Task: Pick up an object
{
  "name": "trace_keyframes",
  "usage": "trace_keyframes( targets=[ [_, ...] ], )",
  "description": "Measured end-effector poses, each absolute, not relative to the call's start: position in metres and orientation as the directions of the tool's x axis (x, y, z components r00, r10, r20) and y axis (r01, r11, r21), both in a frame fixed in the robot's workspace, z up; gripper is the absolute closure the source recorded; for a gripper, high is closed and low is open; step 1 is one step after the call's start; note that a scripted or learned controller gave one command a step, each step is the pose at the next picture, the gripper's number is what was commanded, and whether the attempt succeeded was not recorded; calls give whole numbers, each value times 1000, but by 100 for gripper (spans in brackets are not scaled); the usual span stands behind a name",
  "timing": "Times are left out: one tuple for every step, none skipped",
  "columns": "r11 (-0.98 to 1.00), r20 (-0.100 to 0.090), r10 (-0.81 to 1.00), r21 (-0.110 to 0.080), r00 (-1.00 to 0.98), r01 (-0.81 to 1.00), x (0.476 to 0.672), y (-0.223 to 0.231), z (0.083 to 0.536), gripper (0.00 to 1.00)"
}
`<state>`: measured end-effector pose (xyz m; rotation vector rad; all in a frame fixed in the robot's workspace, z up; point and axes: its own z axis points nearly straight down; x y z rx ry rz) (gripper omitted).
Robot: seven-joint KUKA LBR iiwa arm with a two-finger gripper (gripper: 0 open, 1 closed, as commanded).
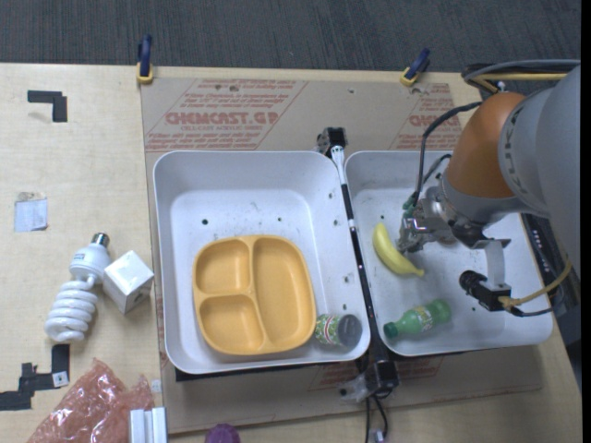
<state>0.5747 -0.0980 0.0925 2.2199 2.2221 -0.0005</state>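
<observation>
Gripper low beside banana, right bin.

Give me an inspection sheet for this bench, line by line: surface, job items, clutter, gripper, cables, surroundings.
Surface: two white bins side by side, left bin and right bin, on a printed brown board.
Job's things: banana and green bottle in the right bin; yellow tray and small can in the left bin.
Clutter: bulb, white cube and red mesh bag left of the bins.
Gripper: gripper beside the banana's right edge; finger state unclear.
Cables: black cables along the arm.
Surroundings: blue clamps on the board's far edge; dark carpet beyond.
</observation>
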Motion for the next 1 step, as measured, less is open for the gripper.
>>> trace_keyframes(
  targets=[
    [-2, 0, 1000, -1, 2, 1000, 496, -103, 92, 0]
  ],
)
